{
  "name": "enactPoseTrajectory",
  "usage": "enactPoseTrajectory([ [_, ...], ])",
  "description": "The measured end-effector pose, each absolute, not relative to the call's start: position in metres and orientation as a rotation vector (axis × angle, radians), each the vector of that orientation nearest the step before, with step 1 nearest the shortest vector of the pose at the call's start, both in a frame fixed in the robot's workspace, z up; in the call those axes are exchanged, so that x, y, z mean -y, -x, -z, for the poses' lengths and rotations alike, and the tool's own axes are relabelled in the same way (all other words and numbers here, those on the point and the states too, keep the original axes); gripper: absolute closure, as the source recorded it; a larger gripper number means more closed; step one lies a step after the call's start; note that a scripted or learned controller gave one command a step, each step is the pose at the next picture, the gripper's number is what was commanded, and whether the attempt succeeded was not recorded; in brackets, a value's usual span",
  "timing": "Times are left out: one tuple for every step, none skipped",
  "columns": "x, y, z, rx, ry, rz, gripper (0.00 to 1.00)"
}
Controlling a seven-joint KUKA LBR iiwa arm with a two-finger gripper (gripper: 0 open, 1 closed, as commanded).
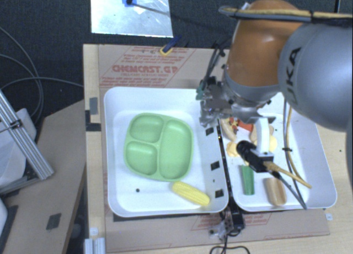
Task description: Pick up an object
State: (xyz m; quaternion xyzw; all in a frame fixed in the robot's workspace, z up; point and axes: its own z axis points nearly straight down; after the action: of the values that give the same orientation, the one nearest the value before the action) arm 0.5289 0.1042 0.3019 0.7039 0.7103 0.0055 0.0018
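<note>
White plastic forms two shallow bins set side by side on a brown cardboard sheet, seen from above at a slant. The left bin [118,192] holds a pale green divided plate [159,146], which sits near the bin's middle with bare white floor along the far wall and the left wall. A yellow ear of toy corn [191,192] lies at the plate's near right corner, close to the bin's front wall. The rest of this bin's front strip is open.

The right bin [325,189] is more crowded. A dark green stick-shaped piece [247,180] lies close beside the shared divider, and a tan bread-like piece [275,190] lies just to its right near the front wall. Small orange, yellow and white pieces [259,134] cluster further back, partly hidden, and too jumbled to name. Bare floor shows along the right wall.

The grey arm [317,76] reaches in from the right, its orange band [259,40] above the wrist, and bends steeply down over the back of the divider. The gripper [209,116] hangs low just above the divider's far end, over the left bin's right edge. Whether it grasps anything cannot be told from this angle.
</note>
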Motion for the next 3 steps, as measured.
enactPoseTrajectory([
  [-0.134,-0.486,-0.370,-2.230,-2.209,-0.014,1.00],
  [-0.132,-0.488,-0.377,-2.231,-2.206,-0.009,1.00],
  [-0.142,-0.484,-0.171,-2.226,-2.225,0.016,1.00],
])
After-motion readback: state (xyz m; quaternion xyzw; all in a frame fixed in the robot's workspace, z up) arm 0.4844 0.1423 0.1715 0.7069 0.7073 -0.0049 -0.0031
